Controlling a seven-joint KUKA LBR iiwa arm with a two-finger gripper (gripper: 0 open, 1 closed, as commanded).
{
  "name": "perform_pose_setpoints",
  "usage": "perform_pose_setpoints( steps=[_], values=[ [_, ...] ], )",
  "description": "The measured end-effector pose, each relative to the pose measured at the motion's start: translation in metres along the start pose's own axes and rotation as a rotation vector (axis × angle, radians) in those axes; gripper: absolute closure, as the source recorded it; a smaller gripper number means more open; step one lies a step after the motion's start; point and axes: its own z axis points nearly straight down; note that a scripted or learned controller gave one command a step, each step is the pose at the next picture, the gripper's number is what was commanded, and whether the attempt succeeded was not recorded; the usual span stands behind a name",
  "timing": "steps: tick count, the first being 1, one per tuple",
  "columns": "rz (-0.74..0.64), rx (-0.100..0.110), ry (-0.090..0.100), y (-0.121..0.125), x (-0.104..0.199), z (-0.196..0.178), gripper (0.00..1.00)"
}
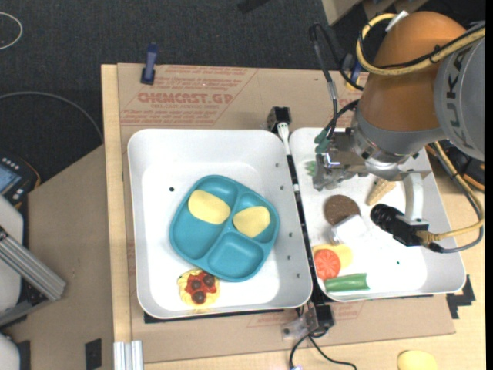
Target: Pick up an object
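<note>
White bins sit side by side on the table (114,176): the left bin (146,206) and the right bin (435,272).

The left bin holds a blue divided plate (223,257) with one yellow piece (205,206) in its upper left compartment and a second yellow piece (252,220) in its upper right compartment. A small round toy with red spots (198,286) lies just beside the plate's near edge.

The arm (400,75) reaches in from the right and stands over the far part of the right bin. Its hand (330,172) is low over the bin's far left corner; whether it is open or closed cannot be told, and nothing can be seen gripped in it.

Loose objects lie in the right bin:
- a brown disc (340,206) just in front of the hand
- a white block (350,228) touching the disc
- a tan cone (380,191) near the wrist
- a red tomato slice (326,264) and a green piece (347,282) by the near wall
</note>
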Motion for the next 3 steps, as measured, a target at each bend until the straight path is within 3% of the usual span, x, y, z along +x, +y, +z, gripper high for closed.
perform_pose_setpoints(
  steps=[1,2,3],
  values=[
    [0.000,-0.010,-0.001,-0.011,0.064,-0.078,1.00],
    [-0.003,0.003,-0.002,-0.034,0.136,-0.026,1.00],
    [0.007,-0.022,0.001,-0.054,0.087,-0.172,1.00]
  ],
)
